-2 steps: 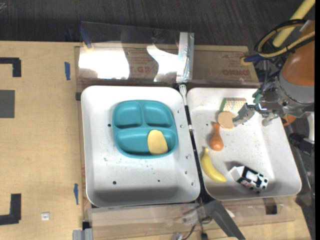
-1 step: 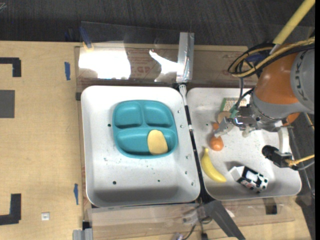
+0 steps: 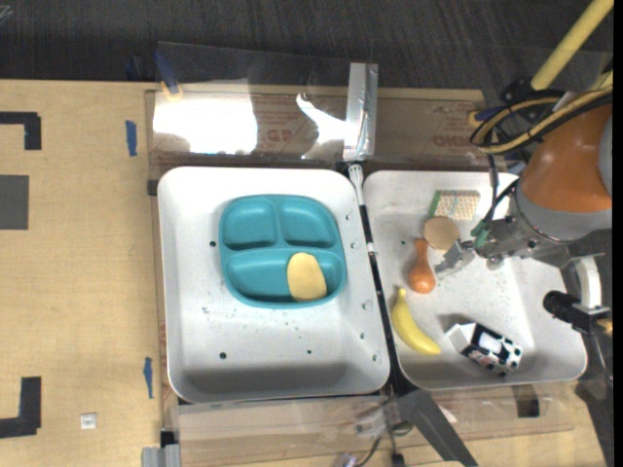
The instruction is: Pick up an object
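In the right bin (image 3: 555, 353), the claw (image 3: 458, 256) hangs just right of the carrot (image 3: 421, 270); how far it is spread cannot be told. The banana (image 3: 413, 327) lies below the carrot.

The arm (image 3: 574, 178) is a thick, rounded body in grey, with a broad orange band above the wrist — the orange swells like a dome and has a smooth, slightly glossy surface. Thin black cables loop beside the band and run down toward the wrist, and a yellow cable bundles with them near the top. At the end sits the gripper (image 3: 458, 257), a small assembly of pale grey metal parts with a spot of green on its body — its details are too small to make out.
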`<state>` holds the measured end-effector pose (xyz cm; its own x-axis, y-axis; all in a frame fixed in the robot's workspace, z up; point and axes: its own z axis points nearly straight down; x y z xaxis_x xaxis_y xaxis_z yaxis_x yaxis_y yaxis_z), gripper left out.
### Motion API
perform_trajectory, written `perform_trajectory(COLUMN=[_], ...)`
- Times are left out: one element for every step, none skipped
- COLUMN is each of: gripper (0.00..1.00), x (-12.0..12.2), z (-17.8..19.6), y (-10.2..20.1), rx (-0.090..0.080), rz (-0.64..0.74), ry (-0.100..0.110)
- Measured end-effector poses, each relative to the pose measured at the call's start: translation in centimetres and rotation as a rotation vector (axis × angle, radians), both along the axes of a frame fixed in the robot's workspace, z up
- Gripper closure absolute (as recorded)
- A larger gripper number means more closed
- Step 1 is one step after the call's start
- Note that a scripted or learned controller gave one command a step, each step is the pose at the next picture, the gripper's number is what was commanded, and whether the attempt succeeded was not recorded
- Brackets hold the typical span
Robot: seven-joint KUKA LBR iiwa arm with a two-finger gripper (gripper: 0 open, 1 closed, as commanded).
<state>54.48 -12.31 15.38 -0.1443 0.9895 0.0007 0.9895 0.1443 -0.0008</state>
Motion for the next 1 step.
perform_trajectory(gripper=[0.00], x=[6.35], z=[-6.51], y=[2.13], rx=[-0.002], rz=[-0.019], ry=[-0.011])
